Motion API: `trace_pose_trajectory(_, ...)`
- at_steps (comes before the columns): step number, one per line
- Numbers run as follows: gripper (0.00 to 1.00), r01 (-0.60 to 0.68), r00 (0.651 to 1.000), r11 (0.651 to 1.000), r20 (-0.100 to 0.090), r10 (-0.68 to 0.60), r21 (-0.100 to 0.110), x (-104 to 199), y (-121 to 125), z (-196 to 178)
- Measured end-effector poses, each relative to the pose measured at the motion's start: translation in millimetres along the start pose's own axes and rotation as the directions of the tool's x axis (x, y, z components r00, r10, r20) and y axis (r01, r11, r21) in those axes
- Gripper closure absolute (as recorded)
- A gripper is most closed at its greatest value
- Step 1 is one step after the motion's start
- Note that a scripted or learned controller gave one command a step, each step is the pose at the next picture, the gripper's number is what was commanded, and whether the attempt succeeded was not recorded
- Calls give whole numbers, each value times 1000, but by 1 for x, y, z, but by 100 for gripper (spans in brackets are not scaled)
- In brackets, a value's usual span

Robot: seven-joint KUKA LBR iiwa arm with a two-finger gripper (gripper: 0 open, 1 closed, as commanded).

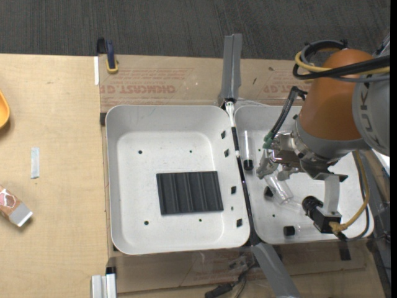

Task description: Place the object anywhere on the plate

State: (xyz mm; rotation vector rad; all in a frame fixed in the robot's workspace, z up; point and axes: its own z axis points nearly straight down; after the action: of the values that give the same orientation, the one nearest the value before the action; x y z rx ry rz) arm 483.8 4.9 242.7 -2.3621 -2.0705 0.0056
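Note:
A dark ribbed rectangular plate [189, 192] lies flat in the middle of the left bin [124, 166]. My gripper [272, 168] hangs low over the right bin [260, 225], under the orange band of the arm [335, 104]. A clear, glassy object [282, 192] lies just below and to the right of the gripper; whether it touches the gripper I cannot tell. A clear tube with a black tip [246, 149] lies along the right bin's left wall.
Small black pieces [268, 192] [289, 231] sit on the right bin's floor. A black fitting on a yellow cable [317, 215] hangs off the arm at the bin's near right. A grey divider post [232, 67] rises between the bins. Loose items lie on the bench at far left.

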Motion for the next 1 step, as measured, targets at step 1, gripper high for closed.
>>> trace_pose_trajectory(1,100,96,995,995,1,-96,0,94,-13,0)
